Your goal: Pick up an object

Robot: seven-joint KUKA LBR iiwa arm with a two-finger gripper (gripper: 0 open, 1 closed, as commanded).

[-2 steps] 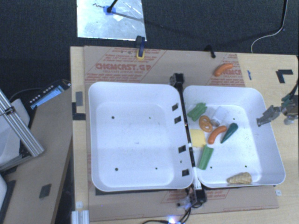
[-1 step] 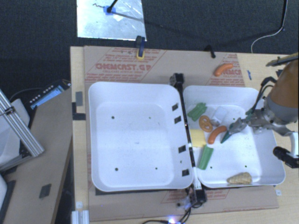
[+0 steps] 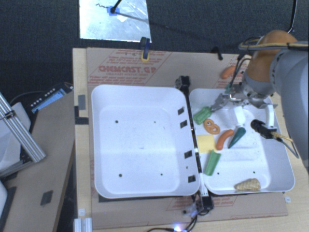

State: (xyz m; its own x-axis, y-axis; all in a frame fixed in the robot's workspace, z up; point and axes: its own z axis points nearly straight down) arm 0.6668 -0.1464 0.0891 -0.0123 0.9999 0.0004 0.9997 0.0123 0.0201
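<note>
Where the bins (image 3: 140, 144) sit, cardboard (image 3: 128, 67) reads "CHEMCAST GP".

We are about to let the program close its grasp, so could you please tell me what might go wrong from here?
1. The gripper hangs at the top of the right bin, right by a green piece; it may only nudge it.
2. The pretzel, yellow block, orange sausage and teal piece lie packed together, so a grab might catch two or slip.

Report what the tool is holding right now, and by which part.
Cannot be told. The tool sits low in the right bin, its tip next to the green piece, but no object is visibly between its fingers.
</note>
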